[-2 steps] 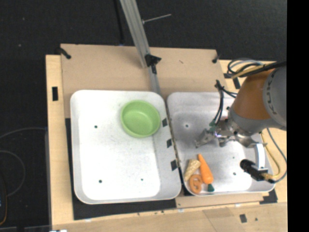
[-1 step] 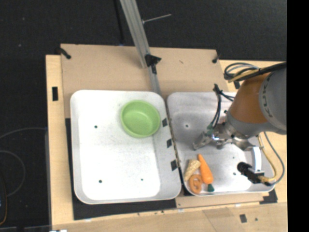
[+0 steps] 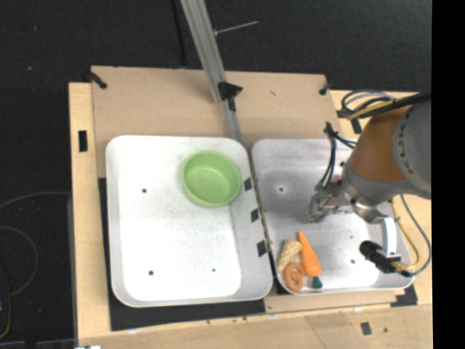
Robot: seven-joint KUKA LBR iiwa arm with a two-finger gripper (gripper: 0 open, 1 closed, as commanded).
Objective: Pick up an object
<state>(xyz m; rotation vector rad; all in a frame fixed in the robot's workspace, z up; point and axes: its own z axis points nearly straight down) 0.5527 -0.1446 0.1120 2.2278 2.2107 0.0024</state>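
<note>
Your gripper [image 3: 317,208] hangs low over the middle of the right bin [image 3: 280,162], and from this slant you cannot tell whether it is released or clenched. Nearest to it, on the near side, lies a cluster: an orange carrot [image 3: 309,255], a pale beige piece [image 3: 288,253] touching its left, and an orange ring [image 3: 294,275] just beyond. Left of all this, a green bowl [image 3: 211,179] sits in the left bin [image 3: 127,217]. Choose the carrot; bring the tool nearer, align across its narrow width, and descend squarely so neighbours aren't nudged.
</note>
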